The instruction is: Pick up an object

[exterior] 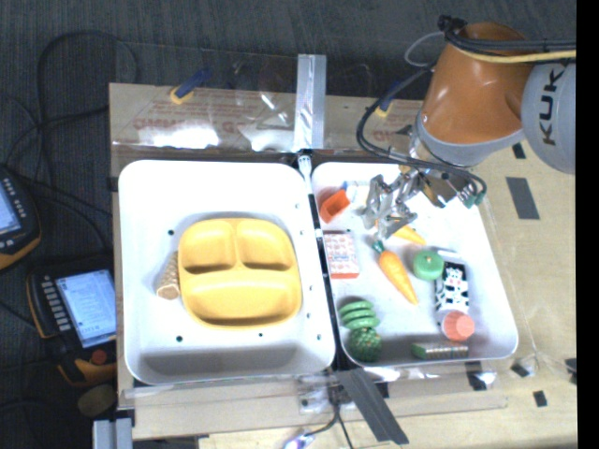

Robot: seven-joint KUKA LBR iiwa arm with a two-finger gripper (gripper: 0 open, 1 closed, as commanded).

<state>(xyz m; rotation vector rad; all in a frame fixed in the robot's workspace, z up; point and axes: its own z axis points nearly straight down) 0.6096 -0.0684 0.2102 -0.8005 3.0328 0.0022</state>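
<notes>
Two white bins, one yellow tray point(240, 271) sitting in the left bin point(140, 279), well left of the gripper point(388, 215). Arm drops in from the right, gripper low in the right bin point(496, 297); grip width, can't tell. One carrot point(397, 274) just below it, one green ridged toy point(358, 313) further down, I think.
</notes>
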